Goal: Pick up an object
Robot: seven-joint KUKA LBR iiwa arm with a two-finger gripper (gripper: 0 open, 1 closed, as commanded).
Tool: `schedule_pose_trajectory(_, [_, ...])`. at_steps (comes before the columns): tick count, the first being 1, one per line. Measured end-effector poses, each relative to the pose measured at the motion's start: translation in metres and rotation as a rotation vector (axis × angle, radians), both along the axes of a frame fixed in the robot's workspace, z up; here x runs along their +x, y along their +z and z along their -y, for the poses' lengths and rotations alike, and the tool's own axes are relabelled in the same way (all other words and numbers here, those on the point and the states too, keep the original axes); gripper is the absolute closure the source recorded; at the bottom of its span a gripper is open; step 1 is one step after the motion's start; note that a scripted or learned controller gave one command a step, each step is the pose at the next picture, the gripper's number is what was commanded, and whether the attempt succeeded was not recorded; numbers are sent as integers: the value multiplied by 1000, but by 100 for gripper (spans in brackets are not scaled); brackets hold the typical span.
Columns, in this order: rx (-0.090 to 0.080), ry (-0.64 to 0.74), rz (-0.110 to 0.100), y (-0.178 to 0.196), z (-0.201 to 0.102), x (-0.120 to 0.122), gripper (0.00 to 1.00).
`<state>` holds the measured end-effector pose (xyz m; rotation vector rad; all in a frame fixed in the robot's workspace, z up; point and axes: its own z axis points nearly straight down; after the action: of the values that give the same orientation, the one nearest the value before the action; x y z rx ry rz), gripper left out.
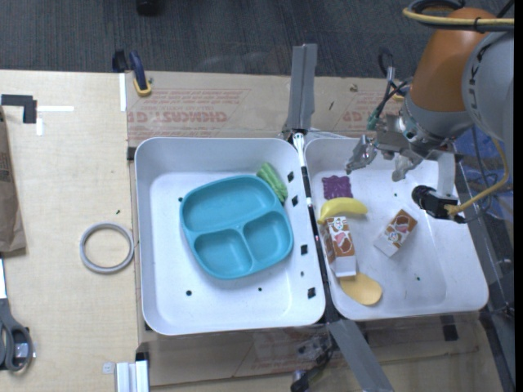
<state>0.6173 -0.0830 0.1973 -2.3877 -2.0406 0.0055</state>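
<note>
Two bins. The left bin (155, 243) holds one blue tray (235, 227) with three compartments and one green piece (274, 181) at its upper right corner. The right bin (458, 276) holds five things — a purple piece (336, 187), a banana (342, 208), a tall carton (341, 247), a small box (396, 233) and a yellow disc (363, 289). The carton's long axis runs up and down the view along the left wall; the banana lies crosswise, touching its top; the disc sits at its lower end. The gripper (381, 163) hovers over the bin's upper part with fingers spread apart, holding nothing, well apart from the box.
</note>
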Motion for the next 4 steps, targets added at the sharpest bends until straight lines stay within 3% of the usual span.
schedule_pose_trajectory(1, [1, -91, -1, -56, 29, -59, 0])
schedule_pose_trajectory(2, [1, 99, 1, -6, -6, -44, 0])
schedule_pose_trajectory(3, [2, 47, -2, -55, 55, -105, 0])
schedule_pose_trajectory(4, [1, 87, 2, -17, 103, -73, 0])
